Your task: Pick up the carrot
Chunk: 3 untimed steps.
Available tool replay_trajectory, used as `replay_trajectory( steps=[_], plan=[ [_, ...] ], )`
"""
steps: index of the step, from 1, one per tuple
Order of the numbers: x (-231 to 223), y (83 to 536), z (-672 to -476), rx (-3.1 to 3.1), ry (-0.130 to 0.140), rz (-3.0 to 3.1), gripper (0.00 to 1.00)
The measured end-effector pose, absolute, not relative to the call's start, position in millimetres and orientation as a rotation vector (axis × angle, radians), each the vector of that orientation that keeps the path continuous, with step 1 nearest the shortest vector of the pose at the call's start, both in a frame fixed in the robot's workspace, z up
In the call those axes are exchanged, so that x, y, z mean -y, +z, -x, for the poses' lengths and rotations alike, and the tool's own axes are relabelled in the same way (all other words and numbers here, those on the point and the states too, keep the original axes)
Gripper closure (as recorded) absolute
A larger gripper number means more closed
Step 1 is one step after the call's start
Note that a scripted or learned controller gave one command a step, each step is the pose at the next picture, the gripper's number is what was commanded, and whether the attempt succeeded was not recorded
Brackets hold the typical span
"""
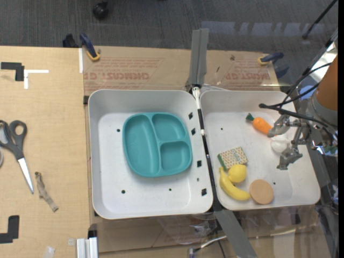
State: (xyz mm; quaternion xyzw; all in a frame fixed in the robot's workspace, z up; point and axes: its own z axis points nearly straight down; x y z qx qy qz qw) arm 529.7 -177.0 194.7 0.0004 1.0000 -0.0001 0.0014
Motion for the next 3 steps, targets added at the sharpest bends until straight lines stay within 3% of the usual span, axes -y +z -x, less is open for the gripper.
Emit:
replay_trajectory(
  steps=[1,2,3],
  plan=[
    [184,95,-581.2,-3.134,-0.001,-0.139,0.00],
    [207,91,-624.8,-3.144,0.033,-0.403,0.00],
    [209,103,-629.9,-3.117,0.017,-0.398,1.00]
  ],
)
